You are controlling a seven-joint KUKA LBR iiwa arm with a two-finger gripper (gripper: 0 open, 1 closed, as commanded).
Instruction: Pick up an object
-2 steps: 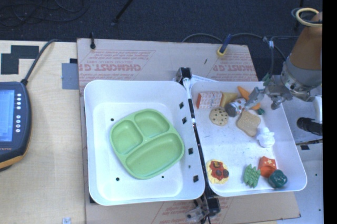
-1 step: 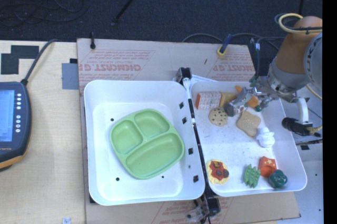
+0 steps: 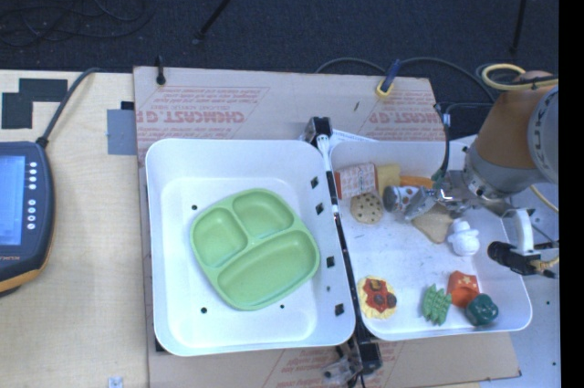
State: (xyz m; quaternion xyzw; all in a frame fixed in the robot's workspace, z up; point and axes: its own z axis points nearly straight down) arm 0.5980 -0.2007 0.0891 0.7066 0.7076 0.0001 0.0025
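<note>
Along the near edge of the right-hand white bin [image 3: 511,322] lies a row of small toy foods: a round yellow piece with red topping [image 3: 379,297] at the left, a green leafy piece [image 3: 435,304] next to it, then a red-orange piece [image 3: 464,286] touching a dark green rounded one [image 3: 482,310] at the bin's near right corner. Farther back in the same bin, a small white figure-shaped toy [image 3: 464,238] sits just beside a tan wedge [image 3: 434,226]. Toward the bin's far left stand a red-and-white packet [image 3: 356,180], a brown speckled cookie [image 3: 368,209] just in front of it, a yellow block [image 3: 390,175] and a thin orange piece [image 3: 416,182] behind. The grey arm with its orange band [image 3: 509,126] reaches in from the right, and its gripper [image 3: 408,200] is low over the far middle of this bin, close to the cookie and touching or nearly touching the tan wedge. From where I stand I cannot tell how the gripper is set, nor whether anything is caught in it. The left-hand white bin [image 3: 173,194] holds a light green divided plate [image 3: 255,247] with three compartments, lying flat near the bin's middle. Both bins rest on a sheet of brown cardboard [image 3: 237,108] printed with red lettering. At the far left of the bench lies a handheld control pendant [image 3: 18,213] with a lit screen, well apart from the bins.
</note>
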